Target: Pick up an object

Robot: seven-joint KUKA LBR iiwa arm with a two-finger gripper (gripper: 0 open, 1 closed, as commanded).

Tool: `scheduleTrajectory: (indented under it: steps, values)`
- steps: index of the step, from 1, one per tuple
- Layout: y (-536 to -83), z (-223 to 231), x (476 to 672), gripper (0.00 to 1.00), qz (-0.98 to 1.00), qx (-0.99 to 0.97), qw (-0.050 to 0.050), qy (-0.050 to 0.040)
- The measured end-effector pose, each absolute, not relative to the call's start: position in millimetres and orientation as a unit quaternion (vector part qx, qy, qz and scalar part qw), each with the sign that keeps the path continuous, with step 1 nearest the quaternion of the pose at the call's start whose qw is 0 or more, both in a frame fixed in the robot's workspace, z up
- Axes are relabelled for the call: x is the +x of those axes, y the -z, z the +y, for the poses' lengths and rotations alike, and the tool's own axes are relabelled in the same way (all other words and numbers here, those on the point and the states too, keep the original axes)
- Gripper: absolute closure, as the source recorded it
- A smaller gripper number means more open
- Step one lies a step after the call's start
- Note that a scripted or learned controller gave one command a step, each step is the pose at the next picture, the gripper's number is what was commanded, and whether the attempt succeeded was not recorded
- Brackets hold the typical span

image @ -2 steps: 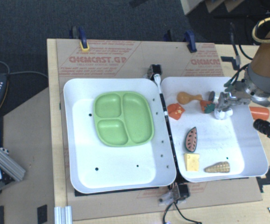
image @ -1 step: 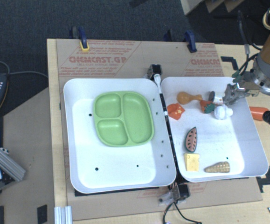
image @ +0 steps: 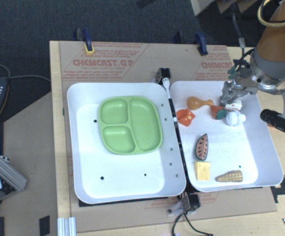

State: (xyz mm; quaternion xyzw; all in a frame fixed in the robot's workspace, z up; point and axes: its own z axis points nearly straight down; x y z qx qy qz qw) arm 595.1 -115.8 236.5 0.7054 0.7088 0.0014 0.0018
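We see two bins side by side on the bench (image: pixel 58 132): the left bin (image: pixel 83 181) and the right bin (image: pixel 265 156), their inner walls touching. In the left bin, a divided plate (image: pixel 130 125) lies toward the rear. In the right bin, a pear-shaped toy (image: pixel 199 102) lies at the rear, with a strawberry-like piece (image: pixel 185 116) just in front of it, near the inner wall. To their right, the hand (image: pixel 229 98) sits low over a small cluster of toys (image: pixel 229 114). In mid-bin lies a watermelon slice (image: pixel 201 147); in front of it, a cheese block (image: pixel 203 170); to that block's right, an ear of corn (image: pixel 229 177).
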Motion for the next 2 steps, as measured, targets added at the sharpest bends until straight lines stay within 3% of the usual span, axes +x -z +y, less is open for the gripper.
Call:
scheduleTrajectory:
  steps: [2]
  values:
    - [-217, -11, 640.4, 1.00, 0.709, 0.705, 0.001, -0.0013]
